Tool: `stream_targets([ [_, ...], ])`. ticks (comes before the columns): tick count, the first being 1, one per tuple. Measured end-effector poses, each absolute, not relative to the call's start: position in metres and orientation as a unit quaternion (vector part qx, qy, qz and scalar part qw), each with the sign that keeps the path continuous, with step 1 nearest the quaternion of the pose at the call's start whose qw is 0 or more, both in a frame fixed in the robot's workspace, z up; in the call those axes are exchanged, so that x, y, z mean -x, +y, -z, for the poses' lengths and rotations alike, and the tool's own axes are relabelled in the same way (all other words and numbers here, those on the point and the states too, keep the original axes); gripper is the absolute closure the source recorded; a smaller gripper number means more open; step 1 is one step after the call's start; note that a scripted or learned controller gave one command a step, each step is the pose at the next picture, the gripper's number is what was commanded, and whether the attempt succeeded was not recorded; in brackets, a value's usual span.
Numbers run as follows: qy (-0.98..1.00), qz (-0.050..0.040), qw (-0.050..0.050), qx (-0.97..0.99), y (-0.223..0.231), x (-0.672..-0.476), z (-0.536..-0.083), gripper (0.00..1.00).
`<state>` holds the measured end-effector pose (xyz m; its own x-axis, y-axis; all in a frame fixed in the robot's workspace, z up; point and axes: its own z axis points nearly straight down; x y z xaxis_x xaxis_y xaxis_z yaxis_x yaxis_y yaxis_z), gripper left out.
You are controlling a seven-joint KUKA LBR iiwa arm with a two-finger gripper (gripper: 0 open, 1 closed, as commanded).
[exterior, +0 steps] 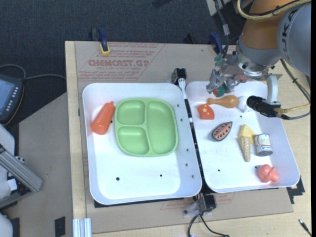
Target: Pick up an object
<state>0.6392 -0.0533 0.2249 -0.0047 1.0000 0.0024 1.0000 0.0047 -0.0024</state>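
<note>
Two shallow white bins are seen side by side on the worktop [133, 63]. In the left bin [98, 172] a green divided plate [146, 126] is laid near the middle, with an orange toy bottle [102, 118] just beside its left edge. The right bin [232, 174] is scattered with toy food: a drumstick [224, 101] near the far edge, a red piece [206, 112], a brown-and-red slice [222, 131], a yellow ice-cream cone [245, 140], a small can [263, 144] just beside the cone, and a pink item [268, 174] near the front right corner. The hand [220, 84] is held over the far edge of the right bin, just above the drumstick; something teal may be lodged at its tips, but whether the hand is spread or pressed together cannot be told.
</note>
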Motion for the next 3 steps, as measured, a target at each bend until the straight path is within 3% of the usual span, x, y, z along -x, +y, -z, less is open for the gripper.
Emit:
stream_targets([
  [1, -0.709, 0.0013, -0.001, 0.705, -0.006, -0.644, -0.235, 1.0],
  [3, -0.707, -0.0011, 0.001, 0.707, -0.009, -0.644, -0.216, 1.0],
])
